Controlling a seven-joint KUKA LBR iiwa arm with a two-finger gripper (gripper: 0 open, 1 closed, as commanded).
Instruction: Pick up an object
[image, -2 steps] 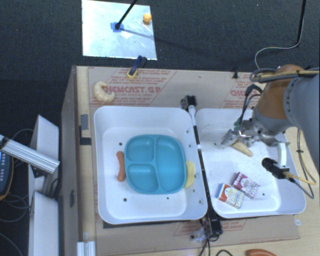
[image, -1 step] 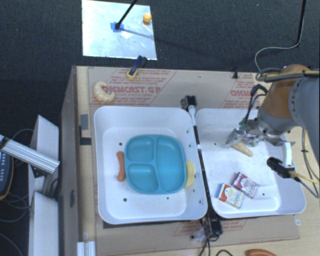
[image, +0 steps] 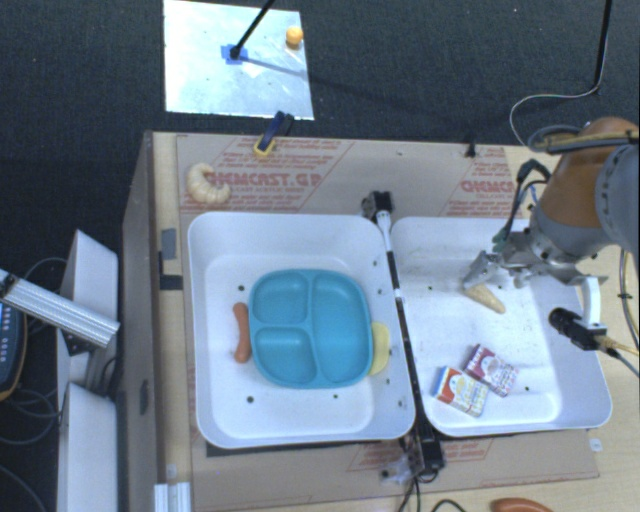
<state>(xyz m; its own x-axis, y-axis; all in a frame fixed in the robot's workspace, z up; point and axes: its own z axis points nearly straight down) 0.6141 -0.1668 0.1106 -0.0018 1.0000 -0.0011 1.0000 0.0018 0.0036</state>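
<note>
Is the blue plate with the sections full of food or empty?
Empty. The blue divided plastic plate shows bare compartments; the small orange sausage lies beside it on the left white bin's floor.

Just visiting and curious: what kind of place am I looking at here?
Probably a robotics lab test bench. A robot arm reaches over two white bins holding toy-like items, such as a blue divided plate and small boxes, with cables around.
</note>
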